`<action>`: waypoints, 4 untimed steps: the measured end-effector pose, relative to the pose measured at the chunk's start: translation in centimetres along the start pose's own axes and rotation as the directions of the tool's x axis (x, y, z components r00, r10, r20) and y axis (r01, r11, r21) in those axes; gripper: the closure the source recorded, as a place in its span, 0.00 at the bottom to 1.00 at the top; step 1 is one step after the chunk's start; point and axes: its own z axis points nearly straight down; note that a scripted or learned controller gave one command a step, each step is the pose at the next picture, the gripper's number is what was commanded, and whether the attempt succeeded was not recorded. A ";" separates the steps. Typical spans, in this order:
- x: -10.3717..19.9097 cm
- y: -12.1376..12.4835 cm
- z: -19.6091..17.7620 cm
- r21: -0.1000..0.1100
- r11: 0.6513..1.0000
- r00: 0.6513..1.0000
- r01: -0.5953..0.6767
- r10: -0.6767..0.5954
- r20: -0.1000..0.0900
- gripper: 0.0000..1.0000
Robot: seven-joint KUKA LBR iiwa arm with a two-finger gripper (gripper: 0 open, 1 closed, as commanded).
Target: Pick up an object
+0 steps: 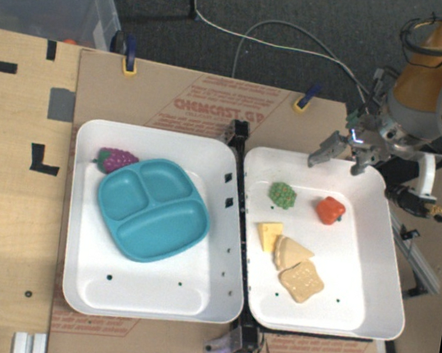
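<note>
Pincer: the pincer (342,155) hangs over the far edge of the right bin (386,264), its two fingers (322,155) spread wide apart with nothing between them and nothing touched.
Candidates: in the right bin lie a green broccoli piece (282,194), a red tomato-like piece (330,210), a yellow cheese wedge (270,235) and two tan bread slices (296,268), the wedge and slices touching one another.
Nearest pick: the red piece and the green piece sit just inside the far rim, near the pincer, apart from each other.
Left bin: the left bin (80,224) holds a teal divided plate (153,210), with a purple grape bunch (115,160) touching its far-left corner.
Risk: the small rounded pieces could roll or squirt out if the fingers close off-centre; I judge this the likeliest failure.
Risk, flat items: the bread and cheese lie low and bunched, so a descent there may scrape the floor or shove two pieces together.
Risk, rim: starting this close to the bin wall, a straight drop could strike the rim.
</note>
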 end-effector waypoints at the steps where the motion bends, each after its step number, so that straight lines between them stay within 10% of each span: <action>1: 0.4 -0.4 6.4 0.002 1.000 1.000 0.001 -0.001 -0.001 0.00; 2: 0.5 -0.3 10.8 -0.001 1.000 1.000 0.001 -0.001 0.000 0.00; 3: 0.5 -0.3 9.5 -0.003 1.000 1.000 0.003 -0.003 0.000 1.00; 4: 0.9 -0.4 3.1 -0.010 1.000 1.000 0.001 -0.001 0.000 1.00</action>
